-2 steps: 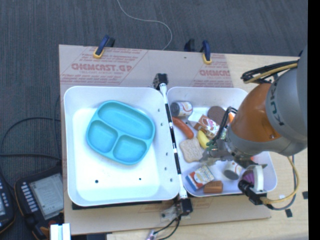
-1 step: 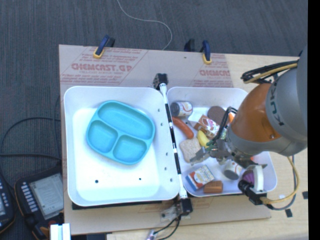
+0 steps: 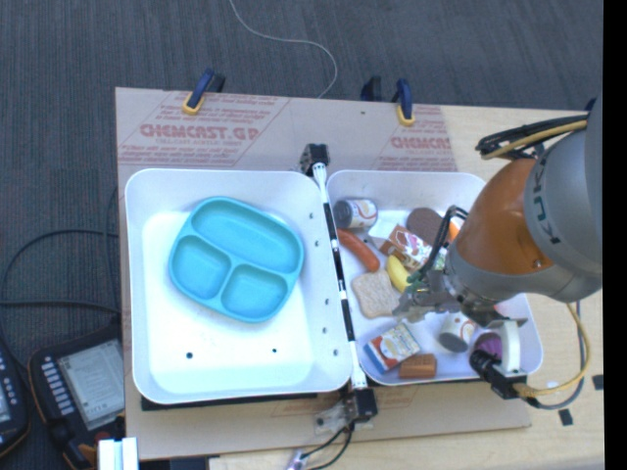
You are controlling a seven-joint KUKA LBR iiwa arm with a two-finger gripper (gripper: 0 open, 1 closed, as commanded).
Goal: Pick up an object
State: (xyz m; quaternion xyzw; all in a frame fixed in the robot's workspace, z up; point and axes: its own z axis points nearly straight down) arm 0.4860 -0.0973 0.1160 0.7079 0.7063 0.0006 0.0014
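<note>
Progress looks slight: nothing can be seen lifted out of either bin. The arm (image 3: 534, 218) reaches in from the right and hangs low over the right bin (image 3: 460, 176), its wrist sitting above the middle of the clutter. The gripper (image 3: 423, 297) is down among the toy food, next to the slice of bread (image 3: 372, 294) and the yellow piece (image 3: 397, 273). Whether it is open, closed or gripping anything I cannot tell; the dark metal parts there blur into the things under them.

Candidates for picking all lie in that right bin: a sausage (image 3: 359, 250), a small can (image 3: 357, 211), a brown round piece (image 3: 424, 222), a printed packet (image 3: 397, 344) and an orange-brown block (image 3: 418, 365) near the front wall. The left bin (image 3: 142, 292) holds a blue divided plate (image 3: 235, 258), well apart from the arm.

So the grasp and the lift both appear to be left to do, judging from how things lie.

The arm's bulk covers the right half of its bin, so whatever lies there is hidden. A purple and white thing (image 3: 495, 344) at the front right corner is too cluttered to name.
</note>
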